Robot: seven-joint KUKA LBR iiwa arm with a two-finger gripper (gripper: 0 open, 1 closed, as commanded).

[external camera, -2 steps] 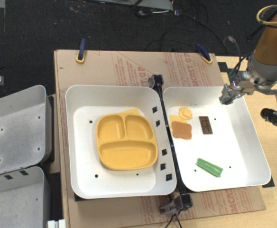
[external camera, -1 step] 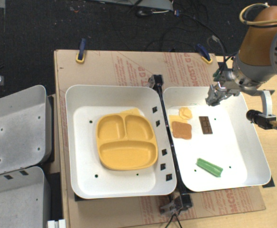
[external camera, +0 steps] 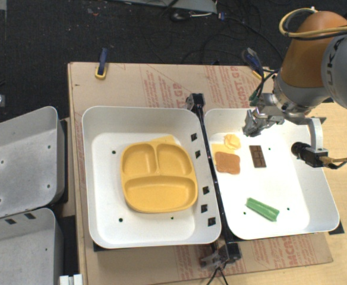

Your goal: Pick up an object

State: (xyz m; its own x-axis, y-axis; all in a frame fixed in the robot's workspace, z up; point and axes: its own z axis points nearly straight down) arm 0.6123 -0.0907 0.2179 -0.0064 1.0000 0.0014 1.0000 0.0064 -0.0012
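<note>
Green stick [external camera: 262, 209] pointing lower right

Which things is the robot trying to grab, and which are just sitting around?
For the job:
gripper, above the right bin
yellow piece
brown slab
dark block
green stick

Just lying about:
yellow tray in the left bin
clamp on the board's edge
spare bins off to the left
</note>
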